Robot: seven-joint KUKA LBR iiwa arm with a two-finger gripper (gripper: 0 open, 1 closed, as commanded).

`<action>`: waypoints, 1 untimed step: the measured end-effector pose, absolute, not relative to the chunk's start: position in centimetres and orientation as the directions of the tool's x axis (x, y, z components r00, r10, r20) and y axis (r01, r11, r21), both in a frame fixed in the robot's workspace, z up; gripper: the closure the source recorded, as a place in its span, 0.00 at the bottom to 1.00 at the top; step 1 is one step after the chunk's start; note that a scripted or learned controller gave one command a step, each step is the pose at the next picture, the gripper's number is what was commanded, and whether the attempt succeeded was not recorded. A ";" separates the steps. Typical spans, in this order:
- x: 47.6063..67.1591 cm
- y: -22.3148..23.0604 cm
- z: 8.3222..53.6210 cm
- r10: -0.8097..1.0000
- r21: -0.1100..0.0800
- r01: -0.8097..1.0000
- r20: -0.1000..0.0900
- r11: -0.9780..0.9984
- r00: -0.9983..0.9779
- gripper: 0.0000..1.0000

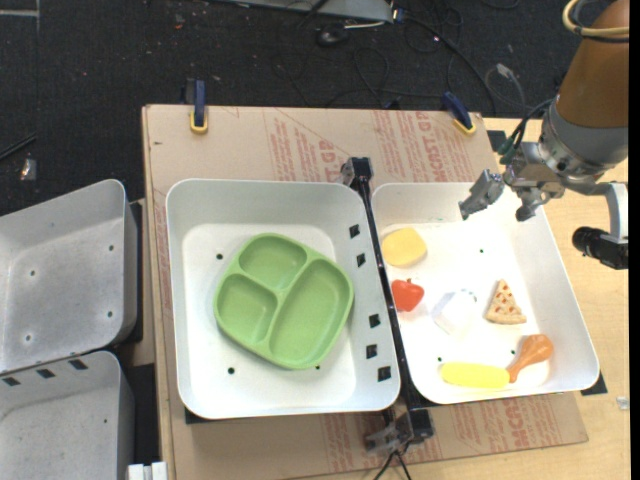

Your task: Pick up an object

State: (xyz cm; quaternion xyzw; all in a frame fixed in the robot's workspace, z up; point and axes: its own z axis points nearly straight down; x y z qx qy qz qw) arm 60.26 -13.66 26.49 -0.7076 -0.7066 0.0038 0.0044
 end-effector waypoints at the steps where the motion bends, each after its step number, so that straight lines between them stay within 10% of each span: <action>1: 60.5 -13.6 27.2 1.000 0.000 1.000 -0.001 0.001 -0.001 0.00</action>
